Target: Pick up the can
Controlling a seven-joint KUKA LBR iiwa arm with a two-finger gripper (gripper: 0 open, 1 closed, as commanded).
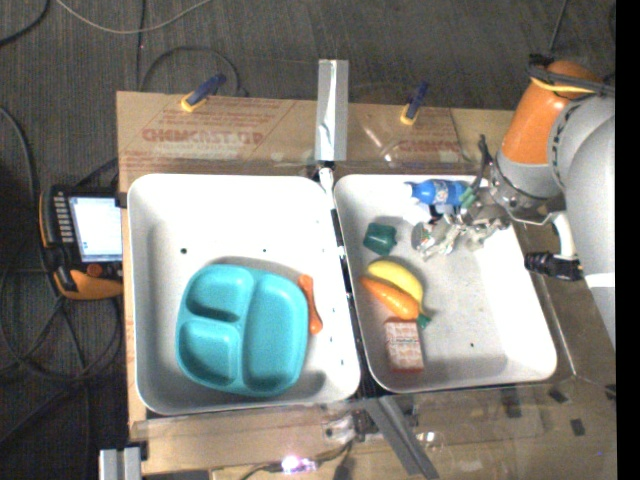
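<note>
Camera view has the gripper low in the right bin, near its far wall — whether it's parted or closed, I cannot tell. Can lies near the front wall, just below the banana and carrot.

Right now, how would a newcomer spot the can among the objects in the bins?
Look in the right-hand bin, at its near edge. Below the banana and carrot lies the can, on its side. It alone has a red-and-white printed label.
</note>
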